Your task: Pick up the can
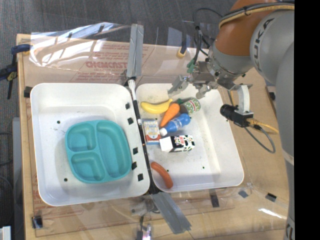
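The can (191, 105) is small and green with a pale end. It lies on its side in the right bin (225, 149), near the far wall, touching the carrot (170, 113). My gripper (189, 89) hovers just beyond and above the can, at the bin's far edge. Its two grey fingers (176, 87) are spread apart and nothing is between them.
Around the can lie a banana (154, 106), a blue bottle (176, 124), a black-and-white carton (177, 143), a red-and-white packet (150, 130) and a sausage (162, 174). The left bin (45, 114) holds a teal divided tray (98, 151). A cable (260, 129) trails at the right.
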Tool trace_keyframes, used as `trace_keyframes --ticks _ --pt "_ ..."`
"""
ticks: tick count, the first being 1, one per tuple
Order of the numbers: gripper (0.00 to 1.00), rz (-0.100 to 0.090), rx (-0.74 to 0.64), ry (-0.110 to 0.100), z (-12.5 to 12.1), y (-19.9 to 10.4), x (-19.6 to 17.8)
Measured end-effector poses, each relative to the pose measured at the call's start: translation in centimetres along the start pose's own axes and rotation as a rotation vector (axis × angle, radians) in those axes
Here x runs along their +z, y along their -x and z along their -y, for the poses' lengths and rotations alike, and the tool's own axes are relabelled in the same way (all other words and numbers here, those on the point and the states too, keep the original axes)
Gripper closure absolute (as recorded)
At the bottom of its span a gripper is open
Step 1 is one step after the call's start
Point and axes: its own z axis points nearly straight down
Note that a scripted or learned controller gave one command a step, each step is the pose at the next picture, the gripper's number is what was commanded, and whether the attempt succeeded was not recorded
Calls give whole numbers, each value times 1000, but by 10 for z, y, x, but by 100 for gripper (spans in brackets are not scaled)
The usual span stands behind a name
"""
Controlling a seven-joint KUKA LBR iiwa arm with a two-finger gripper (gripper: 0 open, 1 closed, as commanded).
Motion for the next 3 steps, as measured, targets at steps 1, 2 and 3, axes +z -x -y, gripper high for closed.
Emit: trace_keyframes --ticks 1,2,3 --pt "0 0 86 -1 -7 79 75" --pt "0 0 77 -1 -15 75 110" --pt "0 1 -126 5 -19 36 169"
